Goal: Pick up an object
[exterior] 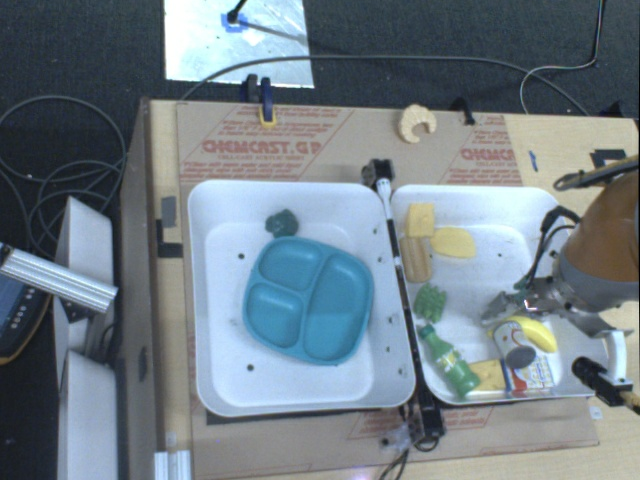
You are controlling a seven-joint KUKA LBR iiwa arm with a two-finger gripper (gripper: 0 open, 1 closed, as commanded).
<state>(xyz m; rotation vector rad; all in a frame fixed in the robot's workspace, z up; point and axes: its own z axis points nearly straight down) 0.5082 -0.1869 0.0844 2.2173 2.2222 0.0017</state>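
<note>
Gripper [520,306]: you can't tell how its jaws stand.
Just below the jaws: your curved yellow plastic banana [537,334].
Left of them: bumpy green toy [430,302].

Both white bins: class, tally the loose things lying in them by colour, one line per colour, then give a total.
Blue or teal: 2, the divided plate and the small dark teal lump.
Yellow or tan: 5, the block, oval, tan stick, banana, wedge.
Green: 2, the lump and bottle.
Multicoloured: 1, the printed card.
Total: 10
</note>
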